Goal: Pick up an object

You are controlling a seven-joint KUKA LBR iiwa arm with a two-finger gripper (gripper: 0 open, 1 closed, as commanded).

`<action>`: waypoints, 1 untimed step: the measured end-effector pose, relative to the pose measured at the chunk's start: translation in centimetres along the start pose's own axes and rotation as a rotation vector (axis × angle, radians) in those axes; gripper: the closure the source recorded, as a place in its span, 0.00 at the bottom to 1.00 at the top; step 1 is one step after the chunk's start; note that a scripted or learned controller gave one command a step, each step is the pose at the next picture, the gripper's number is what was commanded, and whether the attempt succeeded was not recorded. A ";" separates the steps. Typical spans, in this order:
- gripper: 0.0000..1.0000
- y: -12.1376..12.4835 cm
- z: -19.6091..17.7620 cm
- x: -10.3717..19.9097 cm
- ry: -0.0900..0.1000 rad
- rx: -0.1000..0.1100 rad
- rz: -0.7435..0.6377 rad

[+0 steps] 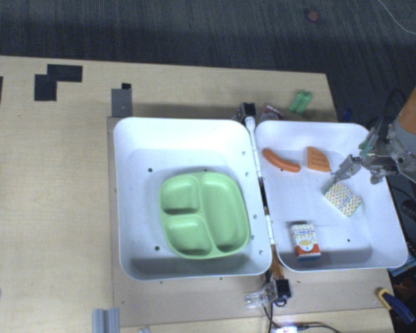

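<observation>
the gripper [361,164] is hovering with its thin metal fingers spread open and gripping nothing, over the right white bin [381,255] on the pale wooden counter [48,207]. just below and left of the gripper a small square packet [343,199] with a speckled pattern is lying flat. left of the gripper a ridged orange wedge [317,159] and a smooth orange sausage shape [281,161] are resting. further below left, a little carton [304,241] is standing; its print is too small to read. well left, a glossy green divided tray [204,214] is sitting in the left white bin [135,186].
</observation>
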State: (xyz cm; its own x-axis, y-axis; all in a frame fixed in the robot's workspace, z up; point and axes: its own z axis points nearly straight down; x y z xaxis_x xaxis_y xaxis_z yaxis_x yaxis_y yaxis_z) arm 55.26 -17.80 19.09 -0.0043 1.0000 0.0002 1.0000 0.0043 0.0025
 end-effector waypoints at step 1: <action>0.00 2.4 9.3 1.7 -0.003 -0.010 0.000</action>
State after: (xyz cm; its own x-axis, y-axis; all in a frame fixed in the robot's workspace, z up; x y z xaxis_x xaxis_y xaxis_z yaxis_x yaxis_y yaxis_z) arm 57.70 -16.13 9.78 -0.0040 1.0000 -0.0028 0.9999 0.0040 0.0127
